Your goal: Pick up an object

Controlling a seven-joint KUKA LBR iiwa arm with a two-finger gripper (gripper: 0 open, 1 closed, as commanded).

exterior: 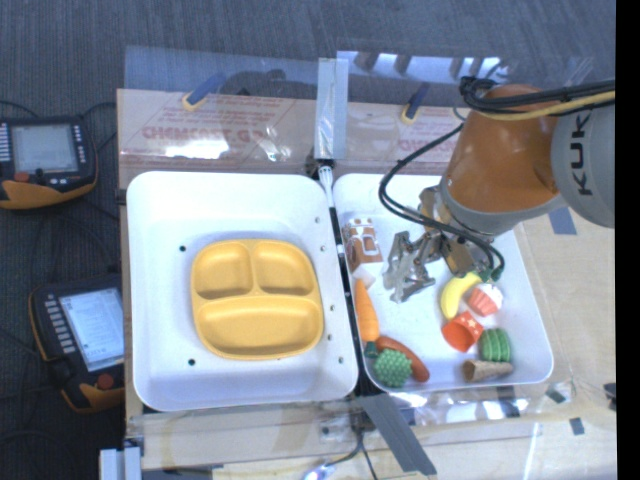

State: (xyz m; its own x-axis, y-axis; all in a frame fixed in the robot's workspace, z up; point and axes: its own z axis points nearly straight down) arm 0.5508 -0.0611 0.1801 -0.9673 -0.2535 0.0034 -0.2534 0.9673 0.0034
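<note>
My gripper [408, 276] hangs over the middle of the right bin [535, 308], its metal fingers pointing down and to the left with a small gap between them and nothing in it. Around it lie toy foods: a carrot [366, 311] to its left, a brown and white piece [361, 242] at the upper left, a banana [458, 294] and a strawberry [486, 299] to its right. A red piece [460, 333], a green ridged piece [495, 345], a brown cone [486, 370], a green broccoli-like piece [391, 367] and a red pepper [408, 358] lie along the front.
A yellow divided plate [258, 297] lies in the left bin [160, 228]. The arm's orange band [500, 163] covers the right bin's back right part. Two handheld control pendants [45, 158] [80, 333] sit left of the bench.
</note>
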